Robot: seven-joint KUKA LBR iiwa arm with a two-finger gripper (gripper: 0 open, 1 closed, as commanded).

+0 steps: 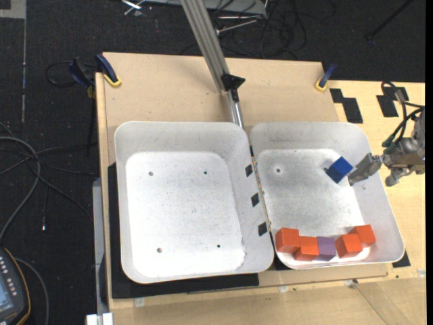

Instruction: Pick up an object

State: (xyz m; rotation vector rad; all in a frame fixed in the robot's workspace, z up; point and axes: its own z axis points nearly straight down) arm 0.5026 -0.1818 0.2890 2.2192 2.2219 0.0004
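Jaws (369, 168): sitting at the right of the frame, over the right rim of the right bin; one dark finger (362, 169) is reaching toward the blue block; whether they are released or clenched, I cannot tell.
Blue block (339, 169): lying tilted in the upper right part of the right bin, just beside the finger tip; nothing shows it being grasped.
Right bin (298, 141): sitting on the wooden surface (176, 87), its left rim touching the left bin.
Row along the bottom wall: an orange block (288, 240) at the left, a second orange block (309, 247) beside it, a purple block (327, 247) in the middle, then two more orange blocks (350, 244) and (365, 234), all crowding against one another.
Left bin (135, 141): lying at the centre left of the frame, showing its speckled white floor.
Metal pole (206, 36): slanting from the top of the frame down to where the bins are meeting.
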